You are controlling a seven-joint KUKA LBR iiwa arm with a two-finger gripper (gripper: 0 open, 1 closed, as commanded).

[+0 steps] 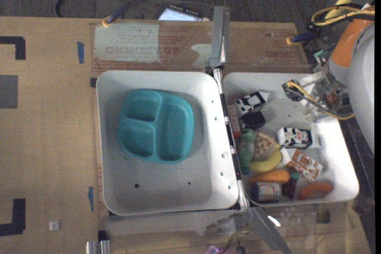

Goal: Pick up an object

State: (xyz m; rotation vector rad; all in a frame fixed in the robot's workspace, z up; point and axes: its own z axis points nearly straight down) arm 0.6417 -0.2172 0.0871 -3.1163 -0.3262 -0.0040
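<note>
The right bin (342, 146) holds several toy foods. A black-and-white cow-patterned carton (251, 102) lies at its far left, with a small black piece (253, 120) just below it. A white milk carton (296, 137) sits mid-bin. A yellow banana (266, 162), an orange carrot (271, 176), a tin can (266, 191), an orange-and-white box (305, 165) and a red sausage (315, 190) crowd the near side. My gripper (318, 95) hangs over the bin's far right corner, up and to the right of the milk carton, wrapped in yellow cables. I see nothing held in it.
The left bin (113, 187) carries a teal divided plate (156, 125). A metal divider (229, 140) runs between the bins. Flattened cardboard (155, 44) lies behind them. The grey arm with its orange band (348, 47) comes in from the right edge.
</note>
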